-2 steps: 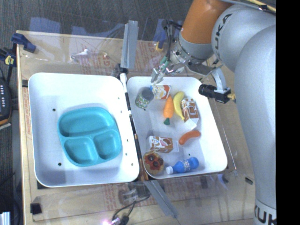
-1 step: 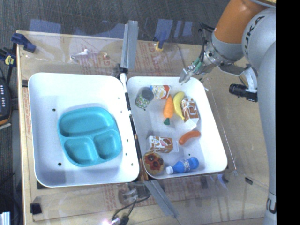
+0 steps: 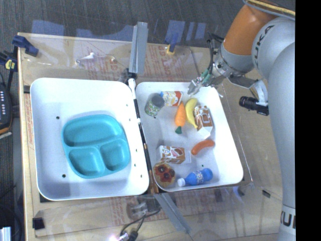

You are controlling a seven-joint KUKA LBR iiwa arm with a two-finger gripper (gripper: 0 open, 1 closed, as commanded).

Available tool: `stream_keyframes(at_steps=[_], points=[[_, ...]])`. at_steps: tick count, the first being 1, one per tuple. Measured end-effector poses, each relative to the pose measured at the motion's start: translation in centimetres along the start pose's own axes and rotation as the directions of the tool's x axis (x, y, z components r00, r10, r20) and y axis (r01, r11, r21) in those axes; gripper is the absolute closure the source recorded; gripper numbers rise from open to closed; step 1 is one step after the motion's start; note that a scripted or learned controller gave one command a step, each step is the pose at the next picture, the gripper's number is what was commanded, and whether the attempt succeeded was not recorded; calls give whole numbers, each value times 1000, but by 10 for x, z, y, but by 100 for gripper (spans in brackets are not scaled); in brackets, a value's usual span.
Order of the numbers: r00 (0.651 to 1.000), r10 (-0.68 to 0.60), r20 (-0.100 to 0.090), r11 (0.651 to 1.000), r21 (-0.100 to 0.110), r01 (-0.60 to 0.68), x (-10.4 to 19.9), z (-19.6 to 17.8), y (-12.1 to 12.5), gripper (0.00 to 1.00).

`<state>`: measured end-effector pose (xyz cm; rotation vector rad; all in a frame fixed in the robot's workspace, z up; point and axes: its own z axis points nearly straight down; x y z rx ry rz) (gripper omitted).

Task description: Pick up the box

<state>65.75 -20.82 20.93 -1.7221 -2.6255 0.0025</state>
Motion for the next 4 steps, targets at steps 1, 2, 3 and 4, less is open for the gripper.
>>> stream_keyframes(at_steps=[1, 2, 3, 4], points=[[990, -140, 1, 990, -3, 140, 25, 117, -41, 100], [992, -126, 1, 992, -2, 126, 88, 46, -15, 100], [992, -126, 1, 992, -2, 126, 88, 46, -16, 0], [997, 75, -4, 997, 3, -75, 56, 114, 24, 0]])
